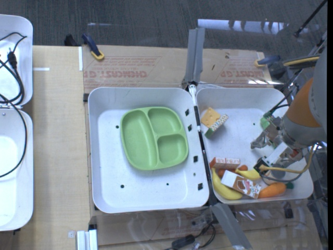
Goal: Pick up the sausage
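Hovering low in the right-hand white bin (244, 100), the grey arm's two-finger gripper (268, 149); jaws' state cannot be told. The short red-brown sausage (227, 166) lies at the near edge among toy foods, touching the yellow banana (223, 186); a centred, vertical approach would avoid neighbours.

Sausage (227, 166) lying mostly hidden under box (241, 184) and carton (227, 161); only reddish strip showing. Banana (223, 186) partly covered by same box. Gripper (263, 142) fingers too small and blurred to judge. Arm (307, 113) getting cut off by right edge. White tub (15, 155) at left getting cropped by frame edge.
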Robot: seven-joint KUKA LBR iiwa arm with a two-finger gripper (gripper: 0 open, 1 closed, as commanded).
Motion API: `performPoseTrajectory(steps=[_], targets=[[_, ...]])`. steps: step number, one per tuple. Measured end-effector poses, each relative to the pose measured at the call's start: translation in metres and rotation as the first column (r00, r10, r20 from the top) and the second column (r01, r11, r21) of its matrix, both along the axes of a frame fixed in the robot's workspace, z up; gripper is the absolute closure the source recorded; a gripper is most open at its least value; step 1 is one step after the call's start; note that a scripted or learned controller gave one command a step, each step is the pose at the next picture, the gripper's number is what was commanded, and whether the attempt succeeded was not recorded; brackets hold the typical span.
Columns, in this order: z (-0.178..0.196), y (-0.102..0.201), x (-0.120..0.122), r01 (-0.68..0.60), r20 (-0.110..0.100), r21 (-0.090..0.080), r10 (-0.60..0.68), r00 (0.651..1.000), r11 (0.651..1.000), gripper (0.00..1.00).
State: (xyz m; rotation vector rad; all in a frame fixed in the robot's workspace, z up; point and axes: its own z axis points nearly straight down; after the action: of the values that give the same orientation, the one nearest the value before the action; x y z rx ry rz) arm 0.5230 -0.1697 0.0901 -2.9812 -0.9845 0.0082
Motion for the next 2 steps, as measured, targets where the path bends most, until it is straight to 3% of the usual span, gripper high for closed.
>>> performPoseTrajectory(steps=[1, 2], targets=[[0.0, -0.023, 0.039, 0.125, 0.0, -0.001, -0.125, 0.992, 0.992, 0.0], [0.0, 0.058, 0.034, 0.259, -0.001, -0.001, -0.259, 0.966, 0.966, 0.0]])
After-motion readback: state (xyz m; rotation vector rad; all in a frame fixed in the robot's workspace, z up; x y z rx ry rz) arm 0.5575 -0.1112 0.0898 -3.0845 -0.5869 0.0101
